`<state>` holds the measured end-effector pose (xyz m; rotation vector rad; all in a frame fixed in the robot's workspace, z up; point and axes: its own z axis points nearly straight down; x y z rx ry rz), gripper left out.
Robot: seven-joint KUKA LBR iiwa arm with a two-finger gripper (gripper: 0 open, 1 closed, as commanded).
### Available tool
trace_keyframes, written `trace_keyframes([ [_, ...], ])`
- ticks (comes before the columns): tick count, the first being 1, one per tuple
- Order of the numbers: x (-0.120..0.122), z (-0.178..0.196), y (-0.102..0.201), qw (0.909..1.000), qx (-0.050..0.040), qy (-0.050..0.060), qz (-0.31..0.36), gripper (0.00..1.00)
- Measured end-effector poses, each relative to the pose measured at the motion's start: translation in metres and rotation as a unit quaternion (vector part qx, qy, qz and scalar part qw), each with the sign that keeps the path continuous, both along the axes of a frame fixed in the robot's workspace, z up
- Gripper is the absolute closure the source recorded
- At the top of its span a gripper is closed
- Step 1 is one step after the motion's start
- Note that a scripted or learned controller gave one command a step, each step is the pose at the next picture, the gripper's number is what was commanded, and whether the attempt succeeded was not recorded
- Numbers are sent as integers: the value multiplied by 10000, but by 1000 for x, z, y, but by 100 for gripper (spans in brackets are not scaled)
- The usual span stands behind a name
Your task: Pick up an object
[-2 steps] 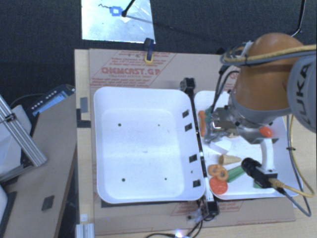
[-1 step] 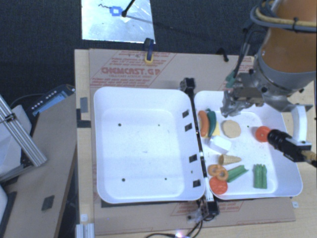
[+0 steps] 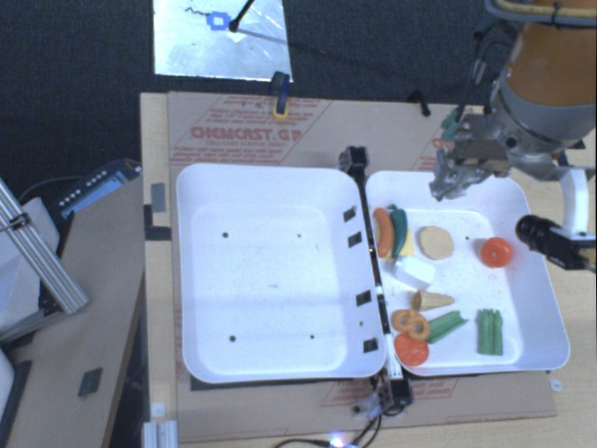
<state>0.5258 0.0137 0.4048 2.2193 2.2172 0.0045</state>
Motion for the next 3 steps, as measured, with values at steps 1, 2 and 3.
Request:
trace_keyframes([
  [1, -41, -94, 25, 10000, 10, 72, 20, 100],
  [2, -40, -131, 46, 10000, 9, 41, 29, 100],
  [3, -40, -151, 77, 10000, 10, 36, 34, 100],
])
